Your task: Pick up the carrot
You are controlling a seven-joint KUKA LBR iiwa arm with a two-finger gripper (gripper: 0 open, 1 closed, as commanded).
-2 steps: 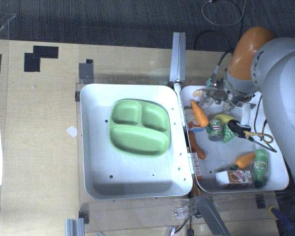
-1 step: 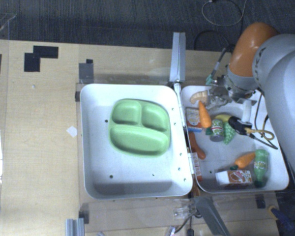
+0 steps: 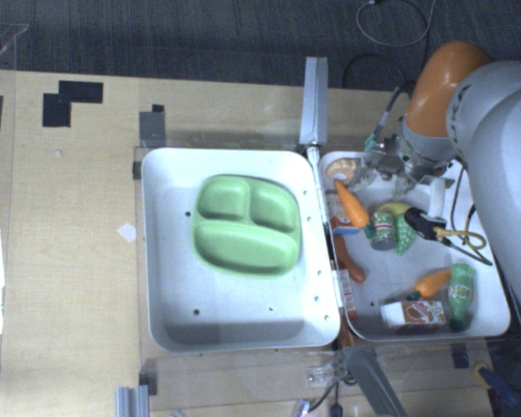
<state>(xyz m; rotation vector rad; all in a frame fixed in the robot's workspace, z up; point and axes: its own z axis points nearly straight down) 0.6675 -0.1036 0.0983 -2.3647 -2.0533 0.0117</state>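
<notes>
The carrot point(image 3: 350, 202) lies in the right bin point(image 3: 495, 320), in its upper left part. It is slanted, with its narrow tip toward the bin's far left corner and its thicker end toward the middle. It sits just beside the wall that the two bins share, so there is little room on that side and more open white floor above and to the right of it.

At its lower end it almost touches a small can point(image 3: 382, 230), which leans against a green leafy thing point(image 3: 405, 235). Below the carrot, along the same wall, lies a reddish-brown sausage-like piece point(image 3: 346, 261). Further toward the near right corner are a second, shorter orange piece point(image 3: 432, 282), a green bottle point(image 3: 460, 295) and a small carton point(image 3: 414, 313) lying flat, all well apart from the carrot.

The gripper point(image 3: 373, 167) hangs over the far edge of the right bin, near the carrot's tip but apart from it and holding nothing that can be seen. Whether it is open or closed cannot be told from this angle. The grey arm point(image 3: 504, 146) fills the right side above the bin.

The left bin point(image 3: 156, 320) holds a green divided plate point(image 3: 247, 224) with bare white floor all around it. Both bins rest on a pale wooden bench point(image 3: 61, 259), with dark floor point(image 3: 156, 16) beyond it.
</notes>
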